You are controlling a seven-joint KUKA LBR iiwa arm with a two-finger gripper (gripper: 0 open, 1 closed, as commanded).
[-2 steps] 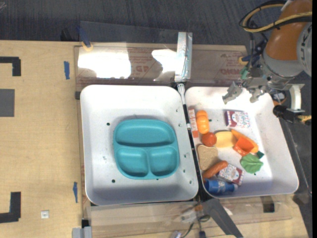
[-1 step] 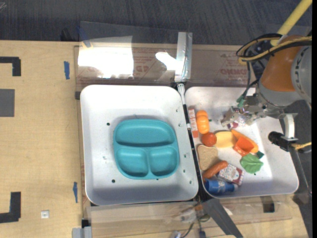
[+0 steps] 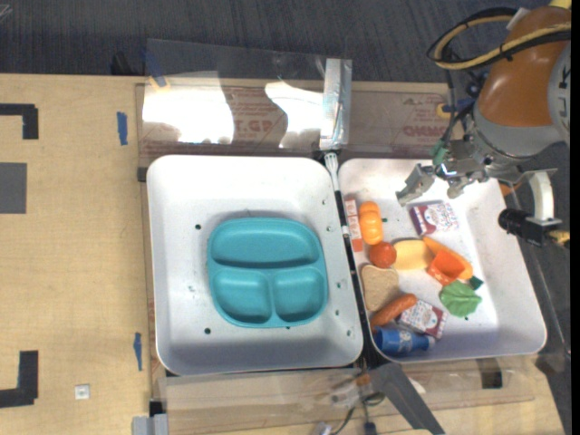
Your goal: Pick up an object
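In the camera view, two white bins are seen side by side on the bench. The left bin [image 3: 172, 198] is occupied by a teal divided tray [image 3: 266, 271] lying flat near its middle. The right bin [image 3: 507, 324] is seen to contain a heap of small items: an orange piece [image 3: 370, 221] by the left wall, a red tomato [image 3: 382, 255], a yellow slice [image 3: 410, 254], a slice of bread [image 3: 379, 285], a sausage [image 3: 392, 310], a green leaf [image 3: 461, 297], an orange pepper-like piece [image 3: 448, 262], two small white cartons [image 3: 433, 217] and a blue can [image 3: 399, 341]. The gripper [image 3: 439, 180] is positioned over the upper part of the right bin, just above the upper carton. Its fingers are spread apart, and nothing is held between them.
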